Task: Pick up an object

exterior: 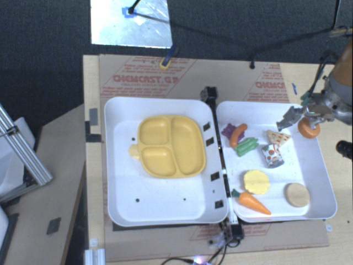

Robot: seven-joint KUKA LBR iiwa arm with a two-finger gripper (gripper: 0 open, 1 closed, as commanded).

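My gripper (301, 121) hovers over the far right part of the right bin (317, 175), near its rim. A round orange toy (309, 128) sits right under it, touching or nearly so; whether it is held is unclear. In the same bin lie a pizza slice (277, 138), a small printed can (273, 156), a green vegetable (246, 146), an orange-red sausage (238, 134), a purple piece (228, 130), a yellow round piece (256, 181), a carrot (253, 202) and a tan disc (297, 195).
The left bin (124, 197) holds a yellow divided plate (168, 147). A black divider with clips (218, 148) runs between the bins. The bins rest on cardboard (143, 76), with a shiny metal sheet (129, 15) beyond.
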